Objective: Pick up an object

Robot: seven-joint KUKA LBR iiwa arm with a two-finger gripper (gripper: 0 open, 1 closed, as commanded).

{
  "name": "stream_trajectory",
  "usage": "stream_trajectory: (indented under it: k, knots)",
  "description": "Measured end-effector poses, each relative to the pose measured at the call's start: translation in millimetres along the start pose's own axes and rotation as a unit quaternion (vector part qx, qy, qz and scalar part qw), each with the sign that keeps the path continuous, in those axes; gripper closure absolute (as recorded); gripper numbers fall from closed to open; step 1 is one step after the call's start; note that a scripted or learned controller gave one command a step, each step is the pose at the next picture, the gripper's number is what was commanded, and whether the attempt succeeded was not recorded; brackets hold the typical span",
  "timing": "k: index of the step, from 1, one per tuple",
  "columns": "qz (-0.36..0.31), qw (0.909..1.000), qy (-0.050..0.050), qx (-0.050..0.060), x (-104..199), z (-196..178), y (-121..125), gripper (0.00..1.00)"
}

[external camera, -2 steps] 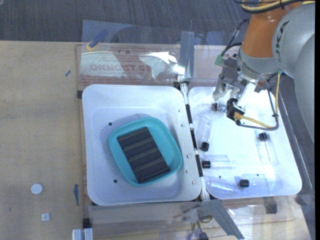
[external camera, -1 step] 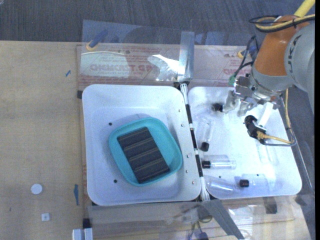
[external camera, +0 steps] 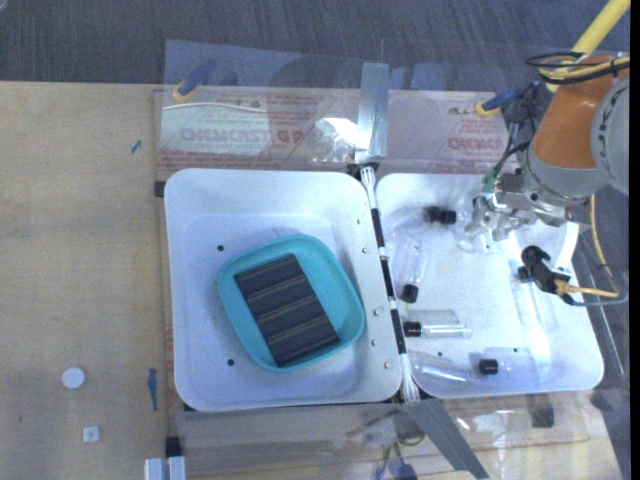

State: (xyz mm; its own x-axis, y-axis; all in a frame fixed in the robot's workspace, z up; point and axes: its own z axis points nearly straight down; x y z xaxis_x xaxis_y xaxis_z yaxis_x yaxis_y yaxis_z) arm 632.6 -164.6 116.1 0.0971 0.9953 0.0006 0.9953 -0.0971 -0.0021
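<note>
a: where's the claw (external camera: 487, 230)?
b: upper right bin (external camera: 570, 368); can't tell its grip.
a: and a vial (external camera: 433, 324)?
b: well below-left of the claw, on the bin floor.

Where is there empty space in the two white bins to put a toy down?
Left white bin: bare floor along the back, above the teal plastic tray. Right white bin: a small gap mid-floor; clear black-capped vials and the tool crowd the rest.
</note>
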Motion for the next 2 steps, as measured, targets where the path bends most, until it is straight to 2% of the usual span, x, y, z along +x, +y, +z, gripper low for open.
stream_trajectory:
  k: [1,2]
  knots:
    - [-0.023,0.9997,-0.001,-0.003,53,-114,23,1.0]
    - [0.029,0.9996,0.0,-0.003,114,-119,23,1.0]
